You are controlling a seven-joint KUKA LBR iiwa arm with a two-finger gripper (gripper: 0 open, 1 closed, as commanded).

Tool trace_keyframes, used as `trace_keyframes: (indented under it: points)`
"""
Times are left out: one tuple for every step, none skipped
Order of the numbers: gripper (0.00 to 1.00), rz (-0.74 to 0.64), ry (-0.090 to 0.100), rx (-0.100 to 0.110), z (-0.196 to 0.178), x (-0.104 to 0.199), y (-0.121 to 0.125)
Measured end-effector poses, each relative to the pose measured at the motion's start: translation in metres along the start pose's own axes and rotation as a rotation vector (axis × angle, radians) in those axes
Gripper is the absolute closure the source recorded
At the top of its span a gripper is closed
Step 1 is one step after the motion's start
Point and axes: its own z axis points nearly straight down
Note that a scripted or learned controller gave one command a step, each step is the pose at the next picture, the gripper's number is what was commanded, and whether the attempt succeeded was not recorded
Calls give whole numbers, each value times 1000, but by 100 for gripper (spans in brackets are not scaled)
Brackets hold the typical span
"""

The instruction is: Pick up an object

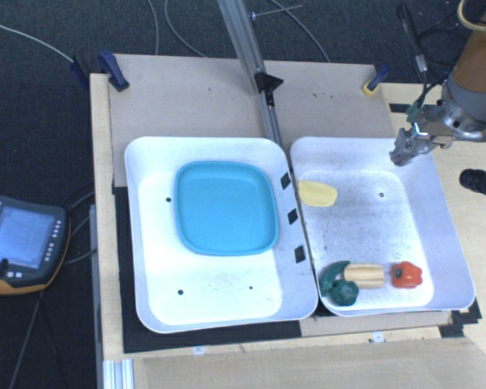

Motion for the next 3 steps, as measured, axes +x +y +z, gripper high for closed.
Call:
trace_keyframes:
  points:
    - [100, 0, 0, 0, -53, 0, 1]
    - [100, -3, 2, 5, -40, 56, -3]
    - [100, -4, 2, 4, -43, 100, -11]
